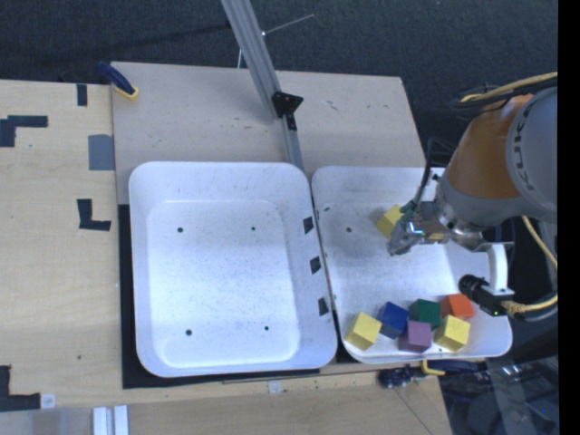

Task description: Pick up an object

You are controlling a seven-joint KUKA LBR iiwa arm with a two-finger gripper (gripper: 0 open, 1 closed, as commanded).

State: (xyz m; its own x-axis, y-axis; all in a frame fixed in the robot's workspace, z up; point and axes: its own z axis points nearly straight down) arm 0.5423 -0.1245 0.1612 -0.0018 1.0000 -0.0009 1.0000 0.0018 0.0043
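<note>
You are at the grasp step: the small yellow hard-edged cube [390,220] lies in the right-hand shallow white bin [362,270], touching the metal gripper [405,236]; whether it is open or gripping, you cannot tell. Next, confirm the hold. More smooth coloured cubes [412,324] cluster along this bin's near edge.

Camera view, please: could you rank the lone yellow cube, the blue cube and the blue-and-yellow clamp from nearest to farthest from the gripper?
1. Lone yellow cube, right beside the gripper, right bin.
2. Blue cube, that bin's near edge.
3. Blue-and-yellow clamp, bench's far left corner.
</note>
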